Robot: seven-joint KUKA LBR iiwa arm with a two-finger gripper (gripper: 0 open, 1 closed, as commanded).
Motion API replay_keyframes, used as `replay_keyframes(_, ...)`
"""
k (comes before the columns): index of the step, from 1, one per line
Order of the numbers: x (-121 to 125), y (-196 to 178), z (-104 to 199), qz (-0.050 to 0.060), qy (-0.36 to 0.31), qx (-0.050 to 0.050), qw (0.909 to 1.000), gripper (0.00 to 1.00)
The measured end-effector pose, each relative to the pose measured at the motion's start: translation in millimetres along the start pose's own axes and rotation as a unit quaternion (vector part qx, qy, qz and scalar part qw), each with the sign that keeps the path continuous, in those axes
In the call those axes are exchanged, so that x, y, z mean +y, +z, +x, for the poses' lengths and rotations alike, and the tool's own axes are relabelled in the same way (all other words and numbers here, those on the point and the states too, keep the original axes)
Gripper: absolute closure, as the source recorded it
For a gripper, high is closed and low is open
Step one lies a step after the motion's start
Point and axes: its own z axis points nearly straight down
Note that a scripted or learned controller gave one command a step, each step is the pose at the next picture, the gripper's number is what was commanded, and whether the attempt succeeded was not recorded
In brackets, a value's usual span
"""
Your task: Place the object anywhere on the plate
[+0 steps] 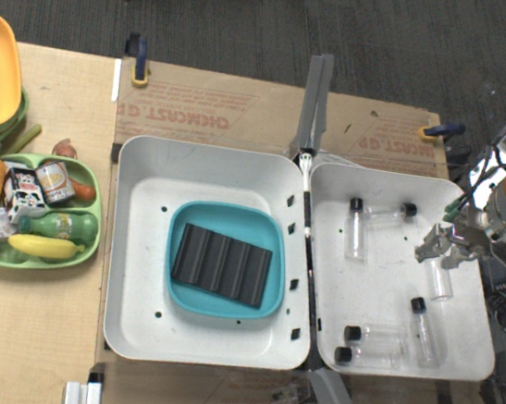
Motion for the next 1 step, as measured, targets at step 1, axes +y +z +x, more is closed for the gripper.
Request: replay_keyframes(1, 0.0, 0.0, -0.1, 0.000, 0.000, 0.000, 1.0000, 0.00)
